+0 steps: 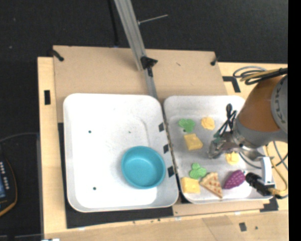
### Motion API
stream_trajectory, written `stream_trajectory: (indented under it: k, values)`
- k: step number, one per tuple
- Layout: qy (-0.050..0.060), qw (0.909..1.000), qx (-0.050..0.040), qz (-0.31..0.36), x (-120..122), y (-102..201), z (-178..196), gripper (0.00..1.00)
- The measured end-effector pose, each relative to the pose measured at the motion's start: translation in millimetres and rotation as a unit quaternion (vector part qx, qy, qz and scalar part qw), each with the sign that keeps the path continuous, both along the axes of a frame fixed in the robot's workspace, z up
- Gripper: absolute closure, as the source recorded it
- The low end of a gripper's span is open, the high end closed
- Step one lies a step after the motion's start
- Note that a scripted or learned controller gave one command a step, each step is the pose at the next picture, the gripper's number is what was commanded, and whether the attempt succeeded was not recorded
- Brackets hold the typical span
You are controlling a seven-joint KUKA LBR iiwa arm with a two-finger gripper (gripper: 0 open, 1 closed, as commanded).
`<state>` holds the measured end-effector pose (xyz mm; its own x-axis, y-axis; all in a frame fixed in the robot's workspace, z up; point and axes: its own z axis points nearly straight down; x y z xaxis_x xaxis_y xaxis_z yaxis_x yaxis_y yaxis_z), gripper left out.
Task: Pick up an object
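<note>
The gripper (216, 149) hangs low in the right bin (173, 109), between a yellow cheese block (193, 142) and a small yellow piece (233, 158), probably lining up a pick; I cannot tell how its jaws stand. The teal bowl (142, 166) sits apart in the left bin (90, 109).

A robotics lab: plywood bench (115, 69), paired white bins (90, 114), loose cables (251, 74), handheld control pendant (0, 185).
</note>
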<state>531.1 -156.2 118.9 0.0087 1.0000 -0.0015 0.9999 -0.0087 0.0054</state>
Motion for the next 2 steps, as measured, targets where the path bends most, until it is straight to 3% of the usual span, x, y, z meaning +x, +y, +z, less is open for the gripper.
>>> stream_trajectory:
  k: [2]
  values:
    - [-0.001, 1.0000, -0.0006, 0.006, 16.8, -4.2, 101.1, 1.00]
